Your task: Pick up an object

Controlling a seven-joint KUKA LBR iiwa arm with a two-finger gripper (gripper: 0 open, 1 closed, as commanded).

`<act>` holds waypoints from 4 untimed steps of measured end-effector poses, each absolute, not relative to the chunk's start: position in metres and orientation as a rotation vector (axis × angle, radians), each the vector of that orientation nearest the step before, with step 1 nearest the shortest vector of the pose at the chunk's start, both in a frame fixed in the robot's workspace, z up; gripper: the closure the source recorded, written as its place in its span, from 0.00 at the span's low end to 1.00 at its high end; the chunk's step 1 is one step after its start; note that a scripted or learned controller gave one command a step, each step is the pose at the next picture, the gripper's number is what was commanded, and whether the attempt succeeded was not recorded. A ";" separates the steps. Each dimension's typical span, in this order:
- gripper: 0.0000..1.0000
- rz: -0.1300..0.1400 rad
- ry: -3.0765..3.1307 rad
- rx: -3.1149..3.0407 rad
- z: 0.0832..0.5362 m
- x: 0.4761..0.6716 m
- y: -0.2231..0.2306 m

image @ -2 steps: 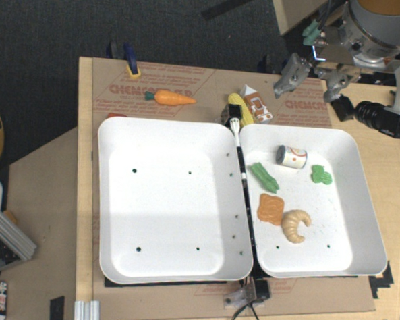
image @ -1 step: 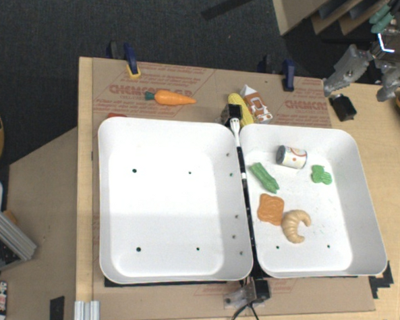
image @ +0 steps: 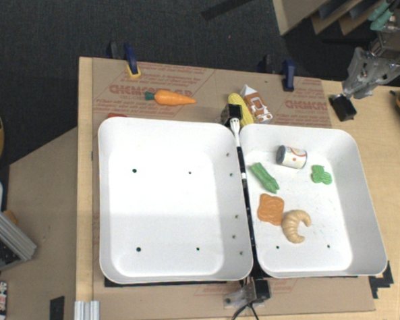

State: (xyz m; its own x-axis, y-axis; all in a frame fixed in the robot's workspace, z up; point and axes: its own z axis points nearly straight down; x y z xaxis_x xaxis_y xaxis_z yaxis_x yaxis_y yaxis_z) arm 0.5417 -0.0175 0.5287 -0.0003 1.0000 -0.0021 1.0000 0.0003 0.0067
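The gripper (image: 367,71) stands at the upper right of the camera view, over the bench beyond the far corner of the right bin (image: 360,199), well apart from everything inside it. Whether it is spread or pressed together cannot be told at this angle; nothing is seen held in it.

The candidates for picking lie in the right bin: a small can (image: 291,157) on its side, a green pod (image: 264,177), a green leafy piece (image: 321,175), an orange slab (image: 270,209) and a croissant (image: 295,225). The left bin (image: 117,185) holds none of them. A carrot (image: 171,98) and a corn cob (image: 238,104) rest on the board behind the bins.

Risks, as judged: the slab and croissant are touching, so a descent between them could push both aside or catch two. The can may roll from a closing pinch. The pod lies near the bin's dividing wall, which could foul the approach. The pick has not yet begun.
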 end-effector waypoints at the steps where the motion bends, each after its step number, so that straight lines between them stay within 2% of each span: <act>1: 1.00 -0.020 2.236 2.226 0.388 0.489 0.029; 2: 1.00 0.025 2.221 2.208 0.529 0.479 0.065; 3: 1.00 -0.016 2.233 2.220 0.414 0.480 0.121; 4: 1.00 0.024 2.222 2.211 0.543 0.479 0.154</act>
